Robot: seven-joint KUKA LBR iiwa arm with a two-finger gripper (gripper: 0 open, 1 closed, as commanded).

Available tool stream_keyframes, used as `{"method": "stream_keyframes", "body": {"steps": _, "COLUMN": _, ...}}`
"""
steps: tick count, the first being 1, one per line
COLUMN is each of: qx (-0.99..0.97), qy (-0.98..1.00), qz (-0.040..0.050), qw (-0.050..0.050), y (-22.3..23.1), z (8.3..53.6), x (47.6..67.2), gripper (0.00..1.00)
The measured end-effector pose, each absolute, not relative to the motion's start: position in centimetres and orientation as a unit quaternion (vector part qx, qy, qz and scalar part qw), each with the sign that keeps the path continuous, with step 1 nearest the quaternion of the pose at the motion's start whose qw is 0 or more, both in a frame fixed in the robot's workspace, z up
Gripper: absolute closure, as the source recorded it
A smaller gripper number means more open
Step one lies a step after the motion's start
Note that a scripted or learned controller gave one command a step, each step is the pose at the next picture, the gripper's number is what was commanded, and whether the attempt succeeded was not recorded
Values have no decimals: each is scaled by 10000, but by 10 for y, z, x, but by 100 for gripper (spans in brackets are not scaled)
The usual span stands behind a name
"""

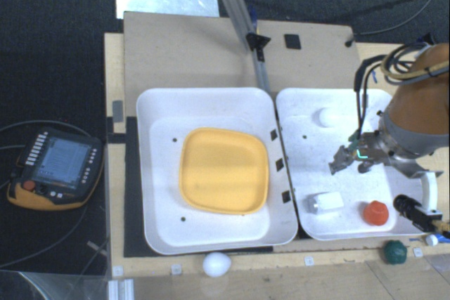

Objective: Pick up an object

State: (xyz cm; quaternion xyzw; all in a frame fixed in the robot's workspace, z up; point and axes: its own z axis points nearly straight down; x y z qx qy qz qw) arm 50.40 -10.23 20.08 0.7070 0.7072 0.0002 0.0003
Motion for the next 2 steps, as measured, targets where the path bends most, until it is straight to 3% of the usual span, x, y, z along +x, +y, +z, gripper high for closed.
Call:
{"method": "stream_keyframes", "body": {"steps": 1, "qx": 7070, "qy": 7072, "qz": 2, "qw": 3, "y": -102, "z": 201, "x": 504, "gripper": 0}}
{"method": "stream_keyframes", "body": {"steps": 2, "qx": 7072, "qy": 7070, "qz": -8, "qw": -9, "y": -105, "z": 159, "x": 502, "gripper": 0}}
